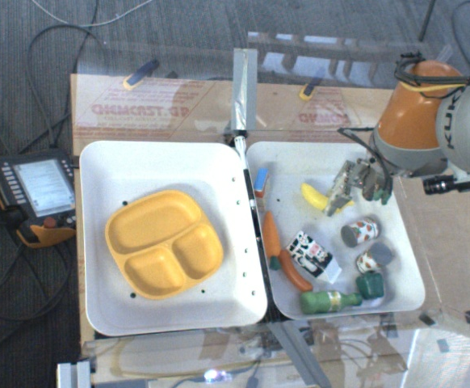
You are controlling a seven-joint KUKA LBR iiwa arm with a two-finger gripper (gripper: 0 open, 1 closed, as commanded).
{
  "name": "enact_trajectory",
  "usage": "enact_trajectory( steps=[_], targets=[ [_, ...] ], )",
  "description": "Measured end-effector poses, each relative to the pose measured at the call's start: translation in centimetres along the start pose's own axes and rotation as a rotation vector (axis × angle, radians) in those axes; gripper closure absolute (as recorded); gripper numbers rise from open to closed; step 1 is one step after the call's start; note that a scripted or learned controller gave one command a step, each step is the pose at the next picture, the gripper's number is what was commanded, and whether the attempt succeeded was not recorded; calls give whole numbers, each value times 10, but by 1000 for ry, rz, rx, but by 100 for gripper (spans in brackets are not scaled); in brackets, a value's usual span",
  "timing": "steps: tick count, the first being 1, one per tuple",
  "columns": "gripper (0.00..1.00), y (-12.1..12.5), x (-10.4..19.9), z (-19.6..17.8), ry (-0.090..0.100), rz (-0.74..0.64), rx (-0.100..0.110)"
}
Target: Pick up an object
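My gripper [340,197] hangs low in the right bin [404,297], in its upper middle, with the orange-banded wrist [417,115] behind it to the upper right. It is open, and its tips reach down over the right end of a small yellow banana [315,196] lying on the bin floor. Nothing is lifted. The other small objects in this bin are a carrot [272,234], an orange pepper [295,274], a black-and-white patterned box [309,253], a green bottle [330,301], a green block [371,285] and two grey cups [360,232].
A blue and orange piece [260,181] lies by the right bin's left wall. The left bin [106,305] holds a yellow divided plate [164,242]. A teach pendant [33,191] sits off the bench at the left.
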State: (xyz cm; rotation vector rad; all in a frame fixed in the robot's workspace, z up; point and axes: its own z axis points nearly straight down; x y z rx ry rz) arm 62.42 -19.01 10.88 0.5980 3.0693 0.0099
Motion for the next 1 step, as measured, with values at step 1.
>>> enact_trajectory(
  steps=[1],
  targets=[
    [100,51,-2,-110,8,66,7]
  ],
)
